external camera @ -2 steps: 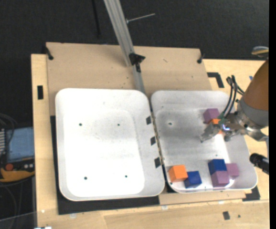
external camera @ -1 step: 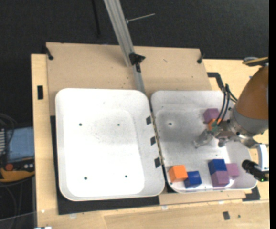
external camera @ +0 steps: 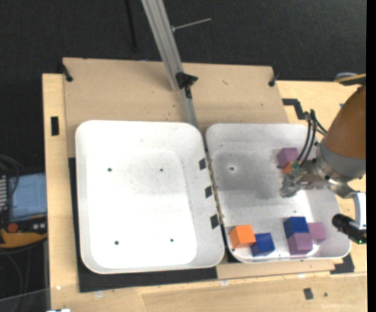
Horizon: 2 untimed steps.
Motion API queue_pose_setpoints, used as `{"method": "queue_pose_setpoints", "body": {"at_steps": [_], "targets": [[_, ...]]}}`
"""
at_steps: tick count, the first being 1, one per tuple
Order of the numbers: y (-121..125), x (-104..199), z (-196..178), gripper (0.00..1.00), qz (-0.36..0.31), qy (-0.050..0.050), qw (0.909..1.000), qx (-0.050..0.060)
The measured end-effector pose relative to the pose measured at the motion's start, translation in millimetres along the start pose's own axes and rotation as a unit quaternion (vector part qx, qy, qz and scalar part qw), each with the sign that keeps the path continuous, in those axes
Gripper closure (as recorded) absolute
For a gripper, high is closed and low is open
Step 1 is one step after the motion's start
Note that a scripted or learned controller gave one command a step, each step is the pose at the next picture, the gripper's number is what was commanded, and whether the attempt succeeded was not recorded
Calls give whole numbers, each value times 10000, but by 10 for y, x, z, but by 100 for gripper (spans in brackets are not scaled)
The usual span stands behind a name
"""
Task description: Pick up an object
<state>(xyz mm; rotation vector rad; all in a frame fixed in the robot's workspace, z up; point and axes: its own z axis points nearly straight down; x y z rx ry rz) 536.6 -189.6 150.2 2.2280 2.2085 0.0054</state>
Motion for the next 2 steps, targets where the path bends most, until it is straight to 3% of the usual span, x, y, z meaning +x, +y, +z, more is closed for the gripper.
{"method": "queue_pose_setpoints", "body": {"at_steps": [2], "targets": [[73,-134,-1001,100,-58,-10,10000,-8]]}}
